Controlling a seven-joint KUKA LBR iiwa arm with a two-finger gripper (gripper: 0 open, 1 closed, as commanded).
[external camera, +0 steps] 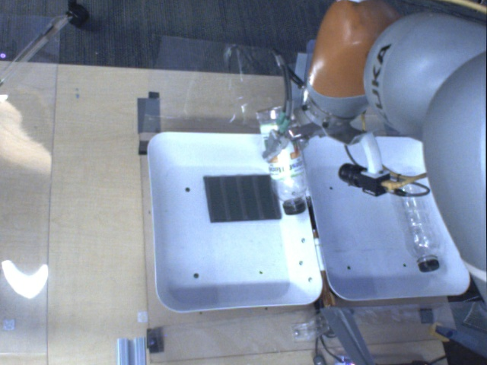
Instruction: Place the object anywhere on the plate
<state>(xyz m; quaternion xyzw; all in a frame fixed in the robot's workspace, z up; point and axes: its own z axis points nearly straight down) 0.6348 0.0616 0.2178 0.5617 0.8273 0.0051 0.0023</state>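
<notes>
bottle (pixel 288 175): clear plastic, dark cap down, hanging over left bin's right edge, just right of plate
claw (pixel 278 144): clamped on bottle's upper end
plate (pixel 242 198): dark, flat in left bin (pixel 183 280)
second bottle (pixel 419 226): lying in right bin (pixel 365 272)

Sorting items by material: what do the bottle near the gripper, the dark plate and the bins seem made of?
Bottle: probably clear plastic, see-through with a dark cap. Plate: dark, matte, ribbed, perhaps rubber or plastic; can't tell. Bins: smooth white, slightly glossy, likely moulded plastic.
</notes>
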